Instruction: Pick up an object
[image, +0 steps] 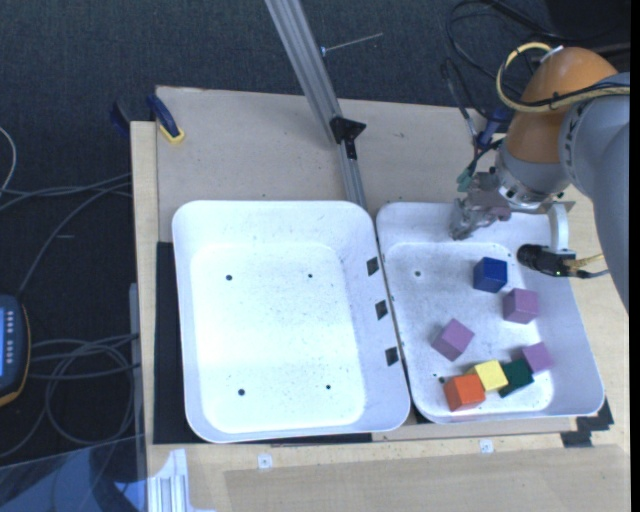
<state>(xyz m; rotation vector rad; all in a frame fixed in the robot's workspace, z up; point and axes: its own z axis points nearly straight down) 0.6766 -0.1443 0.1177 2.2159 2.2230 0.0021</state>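
The worktop carries two shallow white bins side by side. The left bin sits beside the right bin, which serves here as the landmark. The arm, grey with an orange band, reaches over the far edge of the right bin. Its pincer hangs at the far wall of that bin, and nothing shows between its tips; whether it stands wide or narrow cannot be told at this size.

All candidate objects lie inside the right bin. The blue cube lies nearest the pincer, toward the far side. Two purple cubes lie around the middle. A third purple cube, a green cube, a yellow cube and an orange cube cluster at the near wall.

Judged step: approach, no grasp yet made. The next move calls for positioning over one free-standing cube, probably the blue one, then descending and closing.
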